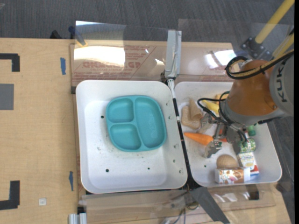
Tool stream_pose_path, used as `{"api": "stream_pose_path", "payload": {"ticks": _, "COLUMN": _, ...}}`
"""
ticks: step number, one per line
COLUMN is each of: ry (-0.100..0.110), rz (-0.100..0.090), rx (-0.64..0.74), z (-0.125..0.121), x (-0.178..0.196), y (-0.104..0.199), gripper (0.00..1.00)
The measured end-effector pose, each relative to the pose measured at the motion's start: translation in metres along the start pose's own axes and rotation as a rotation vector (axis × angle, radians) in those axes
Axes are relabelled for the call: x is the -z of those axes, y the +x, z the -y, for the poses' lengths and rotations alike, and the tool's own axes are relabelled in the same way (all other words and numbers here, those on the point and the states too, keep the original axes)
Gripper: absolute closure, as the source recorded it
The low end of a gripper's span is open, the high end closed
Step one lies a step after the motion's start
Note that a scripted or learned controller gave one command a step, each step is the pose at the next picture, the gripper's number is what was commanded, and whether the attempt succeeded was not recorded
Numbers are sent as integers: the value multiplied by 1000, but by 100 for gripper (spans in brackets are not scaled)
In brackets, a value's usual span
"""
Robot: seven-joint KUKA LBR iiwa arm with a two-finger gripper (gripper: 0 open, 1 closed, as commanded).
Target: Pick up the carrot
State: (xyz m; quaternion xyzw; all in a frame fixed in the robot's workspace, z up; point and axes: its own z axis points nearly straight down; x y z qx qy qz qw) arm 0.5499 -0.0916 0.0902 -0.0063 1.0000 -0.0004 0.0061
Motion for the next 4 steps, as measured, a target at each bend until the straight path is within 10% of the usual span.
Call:
{"api": "stream_pose_path", "payload": {"ticks": 2, "ry": -2, "rz": 1, "rx": -399, "z": -2, "x": 0, "y": -13, "gripper": 0}}
{"api": "stream_pose_path", "payload": {"ticks": 3, "ry": -1, "rz": 12, "rx": -398, "z": -2, "x": 13, "y": -16, "gripper": 100}}
{"api": "stream_pose_path", "payload": {"ticks": 4, "ry": -2, "rz": -1, "rx": -340, "z": -70, "x": 98, "y": 13, "gripper": 100}}
